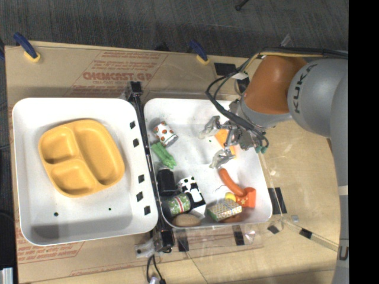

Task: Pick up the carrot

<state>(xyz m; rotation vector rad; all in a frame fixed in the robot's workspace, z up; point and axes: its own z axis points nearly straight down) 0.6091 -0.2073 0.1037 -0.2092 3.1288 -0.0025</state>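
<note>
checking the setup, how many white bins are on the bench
2. The left bin holds a yellow divided tray; the right bin holds the toy clutter, with the gripper over it.

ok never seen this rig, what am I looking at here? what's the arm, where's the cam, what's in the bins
One fixed camera looks down at a slant on two shallow white bins. The grey arm with the orange band is a KUKA iiwa, reaching in from the right; its gripper hangs over the right bin. An orange piece, probably the carrot, sits between its metal fingers, apparently gripped. That bin also holds toy food: a green piece, a can, a sausage-like piece. The left bin holds a yellow divided tray.
</note>
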